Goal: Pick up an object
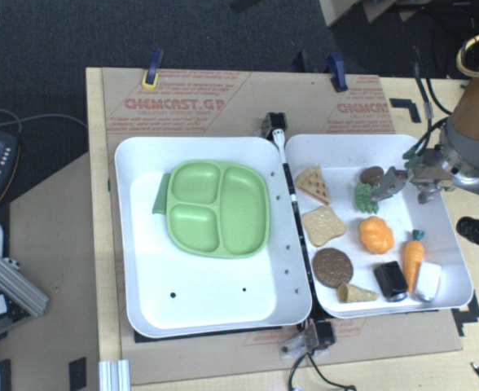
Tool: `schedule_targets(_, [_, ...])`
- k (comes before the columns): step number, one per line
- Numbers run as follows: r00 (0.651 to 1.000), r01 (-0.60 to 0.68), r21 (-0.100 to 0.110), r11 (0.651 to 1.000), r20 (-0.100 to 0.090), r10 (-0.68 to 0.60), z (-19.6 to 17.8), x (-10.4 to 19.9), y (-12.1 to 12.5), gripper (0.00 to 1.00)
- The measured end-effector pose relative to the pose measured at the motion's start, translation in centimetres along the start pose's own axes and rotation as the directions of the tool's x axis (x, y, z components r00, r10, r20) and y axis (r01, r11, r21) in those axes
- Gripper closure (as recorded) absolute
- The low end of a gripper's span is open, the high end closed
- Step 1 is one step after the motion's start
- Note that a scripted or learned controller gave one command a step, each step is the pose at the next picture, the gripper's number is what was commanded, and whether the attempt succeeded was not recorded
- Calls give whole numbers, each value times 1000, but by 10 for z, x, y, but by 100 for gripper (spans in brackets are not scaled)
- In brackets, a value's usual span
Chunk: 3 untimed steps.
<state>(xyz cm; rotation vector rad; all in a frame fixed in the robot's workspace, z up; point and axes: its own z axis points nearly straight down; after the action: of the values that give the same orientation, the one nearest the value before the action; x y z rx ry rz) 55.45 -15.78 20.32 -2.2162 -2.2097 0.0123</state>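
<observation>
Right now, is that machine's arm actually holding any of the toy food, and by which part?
It cannot be told. The end effector hangs at the green broccoli, but nothing plainly sits in its grip.

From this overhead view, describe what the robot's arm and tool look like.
The grey KUKA arm enters from the right, a broad orange-tan band above its wrist. The tool is dull grey metal, angular, with small dark parts. Thin black cables run along the arm's upper side.
</observation>
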Motion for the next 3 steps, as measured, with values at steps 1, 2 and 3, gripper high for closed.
schedule_targets(1, [1000,3,-14,1000,3,-3,-7,0,3,0])
schedule_targets(2, [1000,5,-8,1000,1,-5,47,5,12,0])
schedule_targets(3, [1000,3,-8,1000,1,-3,93,-2,14,0])
